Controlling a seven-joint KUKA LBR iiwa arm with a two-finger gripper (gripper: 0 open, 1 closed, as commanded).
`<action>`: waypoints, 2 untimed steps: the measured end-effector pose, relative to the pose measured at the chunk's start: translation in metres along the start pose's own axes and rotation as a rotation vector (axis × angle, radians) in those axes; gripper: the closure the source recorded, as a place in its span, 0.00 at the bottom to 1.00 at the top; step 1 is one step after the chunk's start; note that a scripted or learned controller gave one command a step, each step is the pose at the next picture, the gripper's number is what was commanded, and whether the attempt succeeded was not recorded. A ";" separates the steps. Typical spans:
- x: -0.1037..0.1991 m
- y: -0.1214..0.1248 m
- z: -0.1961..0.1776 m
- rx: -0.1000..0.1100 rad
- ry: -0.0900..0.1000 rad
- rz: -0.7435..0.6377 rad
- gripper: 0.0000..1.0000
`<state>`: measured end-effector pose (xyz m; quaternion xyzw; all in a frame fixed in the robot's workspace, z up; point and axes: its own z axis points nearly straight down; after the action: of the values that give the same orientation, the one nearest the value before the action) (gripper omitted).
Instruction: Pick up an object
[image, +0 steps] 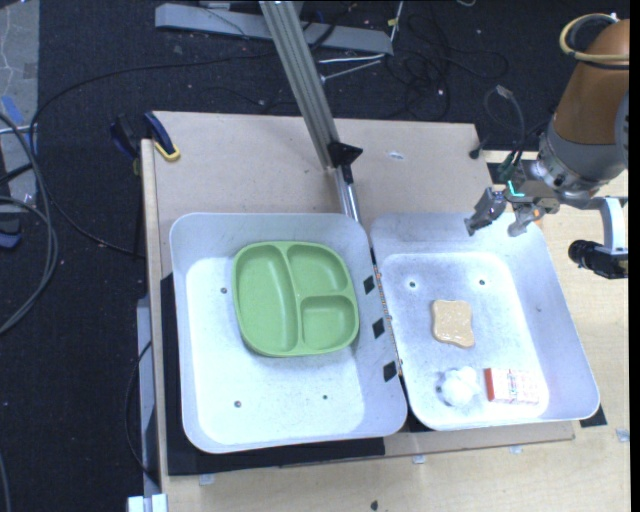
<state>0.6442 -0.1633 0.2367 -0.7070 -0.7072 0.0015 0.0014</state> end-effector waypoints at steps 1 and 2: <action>0.000 0.001 -0.002 -0.004 -0.001 -0.001 0.00; 0.004 0.000 0.041 -0.001 0.000 -0.001 0.00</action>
<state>0.6439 -0.1591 0.1953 -0.7067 -0.7075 0.0012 0.0010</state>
